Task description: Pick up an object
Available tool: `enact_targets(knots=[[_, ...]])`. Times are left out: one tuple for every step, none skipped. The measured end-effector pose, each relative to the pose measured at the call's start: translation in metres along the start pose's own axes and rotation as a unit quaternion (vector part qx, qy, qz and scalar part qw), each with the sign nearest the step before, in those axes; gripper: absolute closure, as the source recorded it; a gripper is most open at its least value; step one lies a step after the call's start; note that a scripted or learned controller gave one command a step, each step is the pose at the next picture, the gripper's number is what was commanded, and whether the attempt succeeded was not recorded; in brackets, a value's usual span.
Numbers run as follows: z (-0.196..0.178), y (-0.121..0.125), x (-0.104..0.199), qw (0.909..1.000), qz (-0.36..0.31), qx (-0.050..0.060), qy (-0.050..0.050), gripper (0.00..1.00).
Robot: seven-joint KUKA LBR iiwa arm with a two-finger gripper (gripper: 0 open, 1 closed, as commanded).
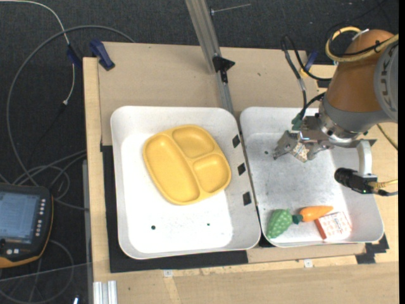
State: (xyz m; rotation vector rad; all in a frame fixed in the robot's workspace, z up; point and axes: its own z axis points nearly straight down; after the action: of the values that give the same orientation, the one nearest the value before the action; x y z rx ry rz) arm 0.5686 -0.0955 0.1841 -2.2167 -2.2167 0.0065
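Currently tool (292, 145) hangs over right bin (278, 189); can't tell its grip state. Carrot (314, 213), green toy (279, 223) and box (333, 225) lie below it at bin's near edge. Yellow plate (185, 163) sits left, in other bin (133, 189).

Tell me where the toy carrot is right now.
The toy carrot lies in the right bin, near its front edge in the camera view, its green top toward the bin's left corner and a small red-and-white box touching its orange end.
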Motion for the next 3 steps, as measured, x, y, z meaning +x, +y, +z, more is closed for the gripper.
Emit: enact_targets(knots=[[0.061,-0.008,0.0,1.0,0.0,0.001,0.0,0.0],[0.046,-0.006,0.001,1.0,0.0,-0.004,0.0,1.0],[-0.001,-0.009,0.007,1.0,-0.001,-0.007,-0.001,1.0]])
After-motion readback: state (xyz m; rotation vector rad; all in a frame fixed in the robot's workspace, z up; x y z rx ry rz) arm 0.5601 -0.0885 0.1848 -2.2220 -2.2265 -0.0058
